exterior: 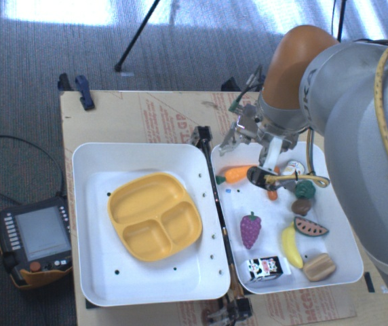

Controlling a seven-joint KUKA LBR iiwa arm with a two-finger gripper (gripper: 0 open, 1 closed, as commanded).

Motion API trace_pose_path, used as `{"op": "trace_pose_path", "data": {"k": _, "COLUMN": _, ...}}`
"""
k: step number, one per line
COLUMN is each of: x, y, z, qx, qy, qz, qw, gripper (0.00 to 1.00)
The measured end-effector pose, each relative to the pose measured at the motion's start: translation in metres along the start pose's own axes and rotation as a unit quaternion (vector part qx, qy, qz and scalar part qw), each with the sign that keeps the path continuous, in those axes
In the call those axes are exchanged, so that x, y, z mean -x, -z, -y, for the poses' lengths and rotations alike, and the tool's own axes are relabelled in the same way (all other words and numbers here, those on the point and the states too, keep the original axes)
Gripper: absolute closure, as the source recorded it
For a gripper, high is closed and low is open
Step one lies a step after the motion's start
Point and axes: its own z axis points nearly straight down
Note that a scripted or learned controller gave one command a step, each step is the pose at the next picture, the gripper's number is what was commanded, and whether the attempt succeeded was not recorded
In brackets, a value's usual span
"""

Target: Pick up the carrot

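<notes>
Where the grey arm enters from the right, its gripper (pixel 245 134) hangs over the far left corner of the right bin (pixel 338 244); whether it is open or closed cannot be told at this angle. The carrot (pixel 235 175) lies on the floor of that bin, just below the gripper in the view and close to the wall shared with the left bin (pixel 99 272), its green top pointing toward that wall. No part of the carrot is seen in the gripper's grasp.

Other contents of the right bin:
- a small orange piece (pixel 273 195) just right of the carrot
- a dark green item (pixel 304 189) with a brown item (pixel 301 207) below it
- a watermelon slice (pixel 310 227)
- a bunch of purple grapes (pixel 250 230)
- a banana (pixel 290 247)
- a black-and-white carton (pixel 265 268)
- a tan loaf (pixel 319 267)

The left bin holds a yellow divided plate (pixel 154 214). A handheld control pendant (pixel 35 241) rests on the carpet to the left of the bench.
</notes>
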Motion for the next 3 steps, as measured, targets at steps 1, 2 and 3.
{"op": "trace_pose_path", "data": {"k": 1, "x": 0.064, "y": -0.082, "z": -0.032, "qx": 0.001, "qy": 0.007, "qz": 0.002, "qw": 1.0, "gripper": 0.0}}
{"op": "trace_pose_path", "data": {"k": 2, "x": 0.07, "y": -0.098, "z": -0.038, "qx": 0.004, "qy": -0.17, "qz": 0.001, "qw": 0.9854, "gripper": 0.0}}
{"op": "trace_pose_path", "data": {"k": 3, "x": 0.072, "y": -0.097, "z": -0.032, "qx": -0.006, "qy": -0.168, "qz": 0.007, "qw": 0.9857, "gripper": 1.0}}
